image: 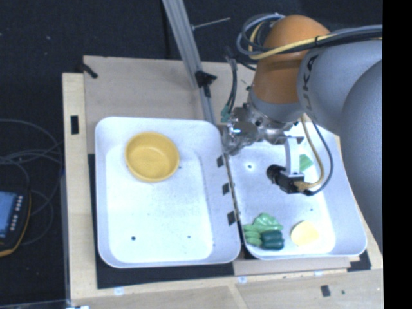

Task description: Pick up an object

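My gripper [234,136] hangs over the upper left corner of the right bin [344,237], close to the divider between the two bins. Nothing shows in its grasp. Near the front of that bin lie a light green lumpy object [261,223], a dark green block [272,240] touching it, and a pale yellow round object [304,233]. A small green piece [306,163] peeks out at the bin's right side, partly hidden by the arm. A yellow bowl [152,156] stands upright in the left bin [161,237], toward its back.
A grey metal strut [185,44] slants down from the top to the bins' back edge. The bulky grey arm [347,95] covers the right bin's back right part. A handheld device [11,217] lies left of the bench.
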`<action>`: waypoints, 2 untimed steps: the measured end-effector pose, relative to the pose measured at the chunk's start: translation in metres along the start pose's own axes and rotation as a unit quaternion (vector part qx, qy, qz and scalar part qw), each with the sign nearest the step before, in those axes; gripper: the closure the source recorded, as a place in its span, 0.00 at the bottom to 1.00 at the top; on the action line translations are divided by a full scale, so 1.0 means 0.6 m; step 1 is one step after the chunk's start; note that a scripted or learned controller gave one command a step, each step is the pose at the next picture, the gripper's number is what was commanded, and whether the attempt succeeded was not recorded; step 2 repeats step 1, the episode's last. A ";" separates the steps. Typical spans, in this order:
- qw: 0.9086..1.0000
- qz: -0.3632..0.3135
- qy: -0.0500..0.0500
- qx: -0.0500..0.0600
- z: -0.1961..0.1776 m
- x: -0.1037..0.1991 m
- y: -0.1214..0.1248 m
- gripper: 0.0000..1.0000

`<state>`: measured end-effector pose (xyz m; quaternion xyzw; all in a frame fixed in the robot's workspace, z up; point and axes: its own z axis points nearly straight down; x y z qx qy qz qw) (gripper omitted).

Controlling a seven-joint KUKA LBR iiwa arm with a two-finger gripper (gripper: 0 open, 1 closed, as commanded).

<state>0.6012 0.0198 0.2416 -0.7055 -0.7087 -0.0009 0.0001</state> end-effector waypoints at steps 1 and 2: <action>1.000 0.000 0.000 0.000 -0.007 0.101 0.000 1.00; 1.000 0.000 0.000 0.000 -0.007 0.101 0.000 1.00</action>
